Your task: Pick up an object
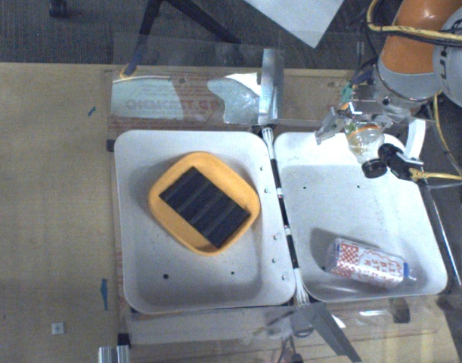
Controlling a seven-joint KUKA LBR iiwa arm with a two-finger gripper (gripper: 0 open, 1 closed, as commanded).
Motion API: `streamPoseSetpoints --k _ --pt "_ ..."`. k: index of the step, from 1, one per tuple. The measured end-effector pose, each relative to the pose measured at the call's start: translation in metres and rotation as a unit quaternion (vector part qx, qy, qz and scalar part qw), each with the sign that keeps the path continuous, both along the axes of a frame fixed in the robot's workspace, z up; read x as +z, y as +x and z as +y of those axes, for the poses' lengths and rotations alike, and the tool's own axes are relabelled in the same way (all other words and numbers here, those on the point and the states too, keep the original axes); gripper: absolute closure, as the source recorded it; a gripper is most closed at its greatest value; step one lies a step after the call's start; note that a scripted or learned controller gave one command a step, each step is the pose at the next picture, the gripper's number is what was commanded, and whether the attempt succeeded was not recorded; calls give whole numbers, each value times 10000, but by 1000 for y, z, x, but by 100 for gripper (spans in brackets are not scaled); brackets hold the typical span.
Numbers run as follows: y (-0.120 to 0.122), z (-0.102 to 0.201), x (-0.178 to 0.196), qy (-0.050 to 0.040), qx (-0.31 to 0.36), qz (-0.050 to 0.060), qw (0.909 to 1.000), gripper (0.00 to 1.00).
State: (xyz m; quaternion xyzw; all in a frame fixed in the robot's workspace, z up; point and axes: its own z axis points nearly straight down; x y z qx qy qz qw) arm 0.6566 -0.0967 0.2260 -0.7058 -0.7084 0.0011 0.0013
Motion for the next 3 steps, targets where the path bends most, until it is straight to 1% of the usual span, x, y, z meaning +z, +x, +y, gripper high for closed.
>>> streamPoseSetpoints --k 1,2,3 --pt "-67 7 -42 9 1128 2 9936 0" --pt "-39 -49 -42 -9 881 -30 9961 0" --pt "10 -105 -82 -13 1250 -34 9922 0"
